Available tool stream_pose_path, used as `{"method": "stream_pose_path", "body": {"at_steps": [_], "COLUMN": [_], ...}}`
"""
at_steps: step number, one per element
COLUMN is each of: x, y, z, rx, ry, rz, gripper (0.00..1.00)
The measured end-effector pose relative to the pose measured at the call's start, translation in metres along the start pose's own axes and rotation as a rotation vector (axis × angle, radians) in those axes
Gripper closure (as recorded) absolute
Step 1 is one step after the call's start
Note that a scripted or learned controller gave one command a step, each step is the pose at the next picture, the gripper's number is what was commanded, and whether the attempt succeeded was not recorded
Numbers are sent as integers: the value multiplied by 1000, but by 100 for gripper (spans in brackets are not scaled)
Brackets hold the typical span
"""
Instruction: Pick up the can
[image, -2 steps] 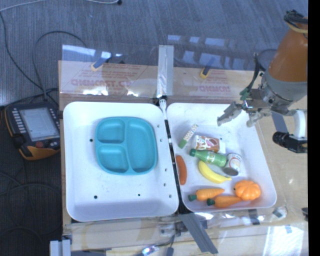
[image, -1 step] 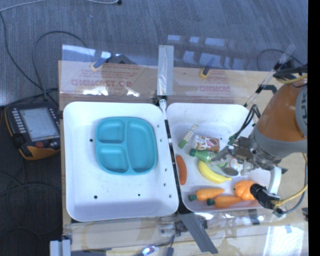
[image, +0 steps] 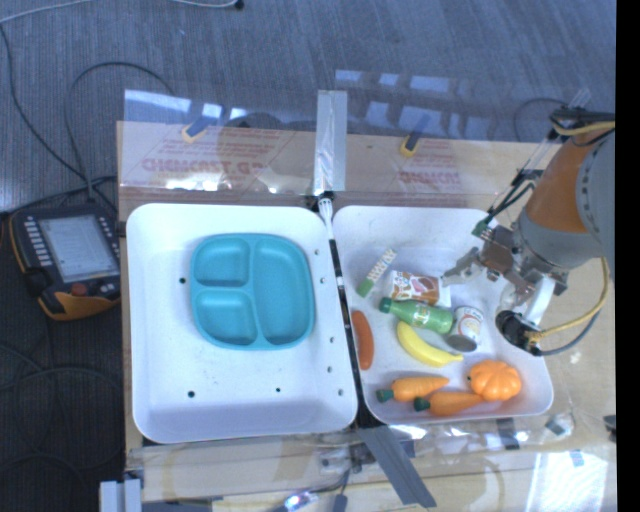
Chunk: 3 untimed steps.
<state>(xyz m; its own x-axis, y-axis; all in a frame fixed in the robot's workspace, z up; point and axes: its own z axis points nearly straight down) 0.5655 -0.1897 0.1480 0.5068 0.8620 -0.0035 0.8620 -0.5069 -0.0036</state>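
Observation:
The can is small, white and red with a silver end, and lies on its side in the right bin. It rests between the green bottle and the banana. My gripper hangs over the right part of that bin, above and a little to the right of the can, apart from it. Nothing shows in its grasp. The grey wrist with its orange band hides the bin's right rim.
Around the can lie a snack pack, a white wrapper, a red sausage, two carrots, and an orange pumpkin. The left bin holds a blue divided plate. A black pendant sits far left.

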Motion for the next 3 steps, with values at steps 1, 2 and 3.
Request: {"method": "stream_pose_path", "body": {"at_steps": [1, 2, 3], "x": [47, 48, 75], "y": [-74, -75, 18], "z": [29, 22, 34], "rx": [5, 10, 14], "ry": [1, -1, -3], "rz": [383, 379, 362], "gripper": [0, 100, 100]}}
